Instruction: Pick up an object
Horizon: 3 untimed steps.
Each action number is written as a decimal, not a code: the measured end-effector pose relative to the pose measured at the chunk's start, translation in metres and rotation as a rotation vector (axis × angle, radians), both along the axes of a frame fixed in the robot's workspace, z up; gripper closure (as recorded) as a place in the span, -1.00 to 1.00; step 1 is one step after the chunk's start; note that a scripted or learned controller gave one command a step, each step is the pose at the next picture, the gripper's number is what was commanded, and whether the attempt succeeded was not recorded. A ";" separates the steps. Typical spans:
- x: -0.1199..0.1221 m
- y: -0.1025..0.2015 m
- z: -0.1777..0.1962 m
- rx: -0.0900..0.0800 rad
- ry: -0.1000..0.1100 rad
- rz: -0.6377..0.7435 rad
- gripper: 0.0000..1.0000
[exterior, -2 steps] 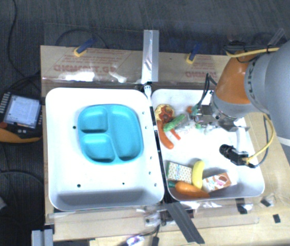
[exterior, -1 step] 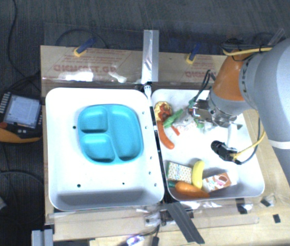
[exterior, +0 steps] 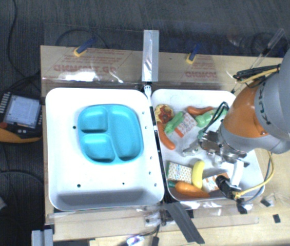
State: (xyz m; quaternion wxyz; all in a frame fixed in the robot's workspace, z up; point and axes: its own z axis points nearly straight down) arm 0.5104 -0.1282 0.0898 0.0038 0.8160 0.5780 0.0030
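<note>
Low over the right-hand shallow white bin (exterior: 247,104), the two-finger gripper (exterior: 198,142) points toward the pile of toy food. Whether anything sits between its parts cannot be told, since the wrist hides much of it. Behind it the grey arm with its orange band (exterior: 245,119) fills the bin's right side.

The left-hand shallow white bin (exterior: 62,188) holds a light blue plastic divided plate (exterior: 109,132) with three compartments, lying near its middle.

In the right bin, a green and white crumpled packet (exterior: 180,123) lies just left of the gripper, possibly touching it. A long orange-red sausage-shaped toy (exterior: 165,137) lies along the bin's left wall. An orange carrot-like toy (exterior: 191,189) rests at the near edge, with a small yellow banana-shaped toy (exterior: 198,172) just above it and a printed green-edged packet (exterior: 179,173) beside that. A red-orange pepper-shaped toy (exterior: 200,110) lies near the far wall.
</note>
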 end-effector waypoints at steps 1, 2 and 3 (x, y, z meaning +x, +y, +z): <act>-0.022 0.023 0.000 -0.001 -0.007 -0.132 -1.00; -0.021 0.025 0.010 0.003 -0.006 -0.129 1.00; 0.011 0.080 0.093 0.002 0.014 0.111 1.00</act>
